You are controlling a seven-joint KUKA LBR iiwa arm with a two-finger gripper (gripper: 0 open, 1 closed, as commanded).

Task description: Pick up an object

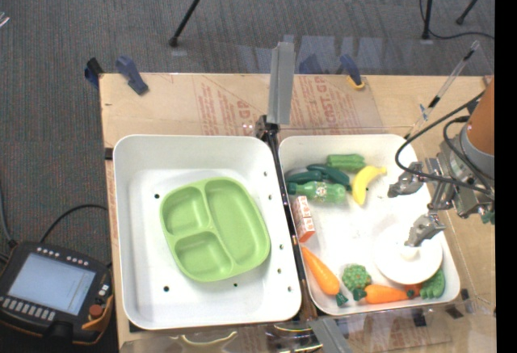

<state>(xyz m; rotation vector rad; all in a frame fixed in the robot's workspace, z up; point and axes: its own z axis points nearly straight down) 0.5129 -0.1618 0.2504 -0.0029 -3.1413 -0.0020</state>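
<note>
Over the right bin [452,279], the gripper [422,210] hangs with its fingers spread apart, nothing between them, just above a white round lid [409,261]. Nearby lie a banana [366,182], two carrots [321,271], broccoli [355,278] and green vegetables [323,178]; the left bin [129,182] holds a green divided plate [215,228].

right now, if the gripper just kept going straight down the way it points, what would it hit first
Most likely the white round dish in the right bin: the gripper hangs just above its top edge. Its height above the dish is hard to judge from this slanted view.
</note>
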